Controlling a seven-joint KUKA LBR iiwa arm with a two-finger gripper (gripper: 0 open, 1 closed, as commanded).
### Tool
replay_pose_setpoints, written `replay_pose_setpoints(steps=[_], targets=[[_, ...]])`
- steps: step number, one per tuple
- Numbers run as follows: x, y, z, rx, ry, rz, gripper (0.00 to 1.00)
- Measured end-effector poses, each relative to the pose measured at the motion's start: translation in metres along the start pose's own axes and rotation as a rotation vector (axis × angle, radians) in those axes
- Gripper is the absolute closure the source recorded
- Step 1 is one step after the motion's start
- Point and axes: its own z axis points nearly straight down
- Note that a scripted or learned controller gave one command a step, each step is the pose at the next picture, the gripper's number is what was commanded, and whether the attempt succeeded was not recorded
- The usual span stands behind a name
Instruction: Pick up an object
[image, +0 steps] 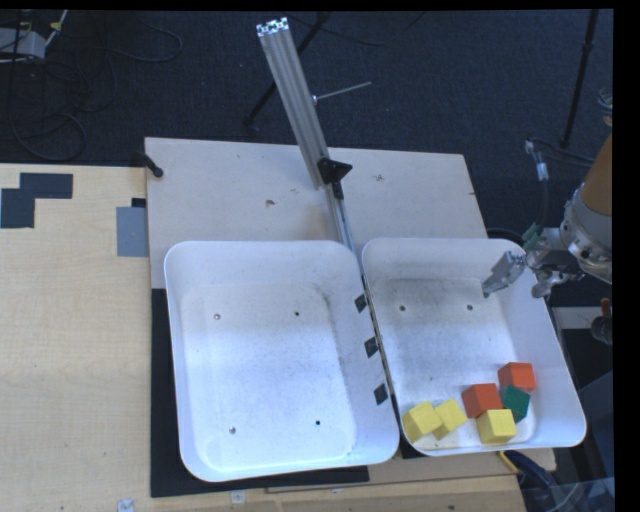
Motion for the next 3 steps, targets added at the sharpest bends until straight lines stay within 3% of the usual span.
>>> replay_pose_setpoints(steps=[1, 2, 3], targets=[[0.006, 0.001, 0.141, 0.008, 0.003, 0.003, 0.00], [0.050, 0.012, 0.145, -0.002, 0.000, -0.001, 0.00], [0.102, 0.086, 0.145, -0.007, 0.001, -0.003, 0.00]])
